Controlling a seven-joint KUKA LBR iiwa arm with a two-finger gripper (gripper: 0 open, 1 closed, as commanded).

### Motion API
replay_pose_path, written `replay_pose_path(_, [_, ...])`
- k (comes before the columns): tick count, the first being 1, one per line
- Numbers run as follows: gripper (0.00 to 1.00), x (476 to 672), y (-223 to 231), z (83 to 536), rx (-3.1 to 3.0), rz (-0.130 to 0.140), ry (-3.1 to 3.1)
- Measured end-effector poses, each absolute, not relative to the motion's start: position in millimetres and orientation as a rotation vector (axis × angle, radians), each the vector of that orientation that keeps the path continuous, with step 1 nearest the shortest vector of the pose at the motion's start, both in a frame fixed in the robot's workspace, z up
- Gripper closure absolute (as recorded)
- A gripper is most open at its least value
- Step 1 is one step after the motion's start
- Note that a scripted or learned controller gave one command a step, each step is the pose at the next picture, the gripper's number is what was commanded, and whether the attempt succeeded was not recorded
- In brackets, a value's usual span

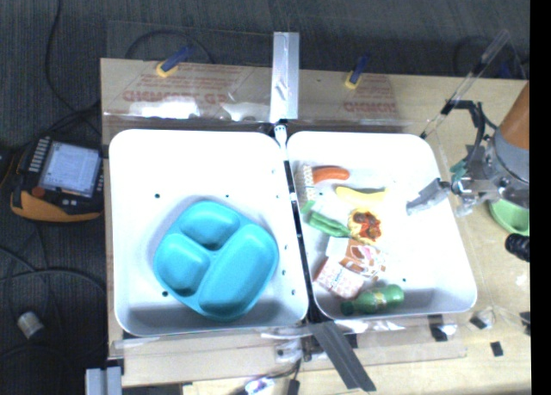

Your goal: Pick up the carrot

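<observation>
Approach step: the hand [428,195], grip state unclear, must travel to the carrot [330,174] well off to its left.

My view is evenly and brightly lit from above, and the white bins [198,157] glare slightly. Shadows stay soft; detail is grainy and a little blurred.

Blue divided plate [216,257] in left bin [129,212]; banana [357,193], cucumber [373,299] in right bin [430,256].
</observation>
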State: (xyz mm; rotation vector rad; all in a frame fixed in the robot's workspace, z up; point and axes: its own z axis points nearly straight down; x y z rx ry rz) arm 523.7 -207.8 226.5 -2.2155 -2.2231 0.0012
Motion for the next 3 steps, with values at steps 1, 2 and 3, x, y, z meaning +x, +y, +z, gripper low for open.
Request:
replay_pose_path(1, [0.00,550.2,-160.3,169.6,-2.173,0.004,-2.265])
replay_pose_path(2, [0.00,601.1,-159.8,157.3,-2.018,0.007,-2.408])
replay_pose_path(3, [0.00,616.7,-165.6,152.9,-1.741,0.005,-2.617])
